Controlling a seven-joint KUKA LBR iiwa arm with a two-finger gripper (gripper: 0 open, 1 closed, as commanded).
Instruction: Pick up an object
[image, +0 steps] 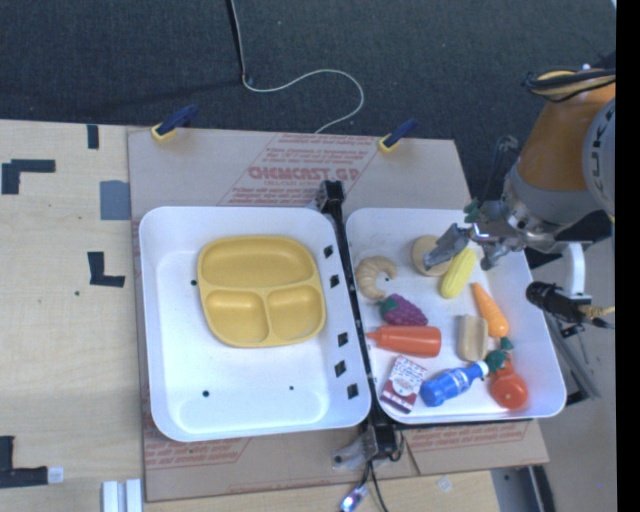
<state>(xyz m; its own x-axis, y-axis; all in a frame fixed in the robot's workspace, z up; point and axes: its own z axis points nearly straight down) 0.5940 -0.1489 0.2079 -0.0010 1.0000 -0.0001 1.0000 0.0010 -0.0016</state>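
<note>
My gripper (465, 248) hangs over the upper part of the right bin (545, 345), open, with one grey finger (437, 254) on the left and the other to the right. The top end of a yellow corn cob (456, 276) lies between and just below the fingers. Whether they touch it I cannot tell. A tan round piece (426, 247) sits partly under the left finger. An orange carrot (490, 310) lies just right of the corn.
The right bin also holds a croissant (376, 272), purple grapes (403, 311), an orange bottle (406, 341), a red-and-white carton (402, 385), a blue bottle (452, 383), a tomato (508, 388) and a tan bread piece (471, 336). A yellow divided plate (262, 289) lies in the left bin (170, 400).
</note>
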